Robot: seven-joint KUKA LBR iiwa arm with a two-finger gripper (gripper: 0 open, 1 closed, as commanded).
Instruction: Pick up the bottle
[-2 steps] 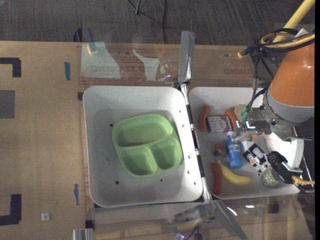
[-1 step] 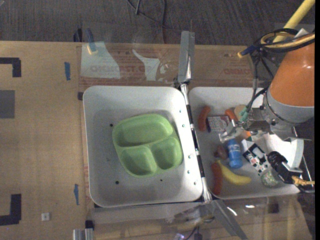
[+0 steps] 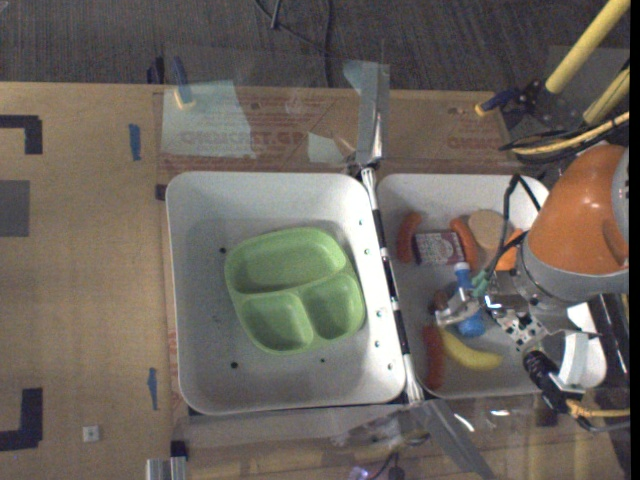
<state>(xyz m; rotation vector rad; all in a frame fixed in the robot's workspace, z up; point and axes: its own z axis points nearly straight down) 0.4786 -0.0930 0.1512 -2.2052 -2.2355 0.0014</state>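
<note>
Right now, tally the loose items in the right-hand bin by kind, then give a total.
Red-orange sausage-shaped toys: 3
Yellow plastic banana: 1
Small blue bottle: 1
Red and white printed packet: 1
Round tan disc: 1
Total: 7

The light is soft, even and moderately bright, apparently from overhead. The left bin [image 3: 190,268] shows a faint grey shadow across its floor around the green tray [image 3: 293,288]. Clear plastic sheets [image 3: 215,118] at eleven o'clock catch pale glare. The picture is slightly soft overall, with small items at three o'clock blurred and hard to resolve.
</note>
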